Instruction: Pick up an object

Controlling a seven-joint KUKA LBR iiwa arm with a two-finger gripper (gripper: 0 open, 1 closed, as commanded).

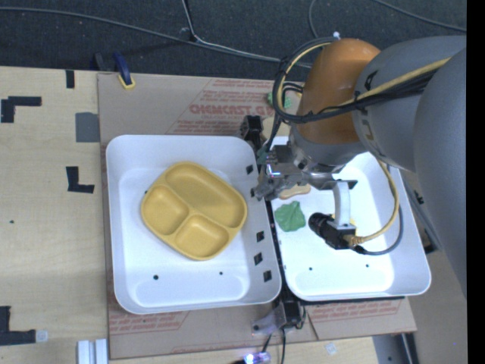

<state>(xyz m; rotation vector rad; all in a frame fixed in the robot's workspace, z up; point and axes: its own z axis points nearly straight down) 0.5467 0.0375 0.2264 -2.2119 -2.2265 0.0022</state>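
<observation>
A small crumpled green object [290, 217] lies near the left wall of the right bin [379, 279]. Just above it a tan, flat piece [296, 192] pokes out from under the arm. My gripper [277, 179] hangs low over the right bin's upper left part, right above the tan piece and beside the divider between the bins. The arm's grey and orange body hides most of the gripper and the bin's back half. A yellow divided plate [193, 209] lies in the left bin [121, 203].
A black cylindrical fitting [331, 230] with a yellow cable hangs off the arm, right of the green object. Both bins rest on a cardboard sheet [189, 105] on the wooden bench. Cables trail across the dark floor behind.
</observation>
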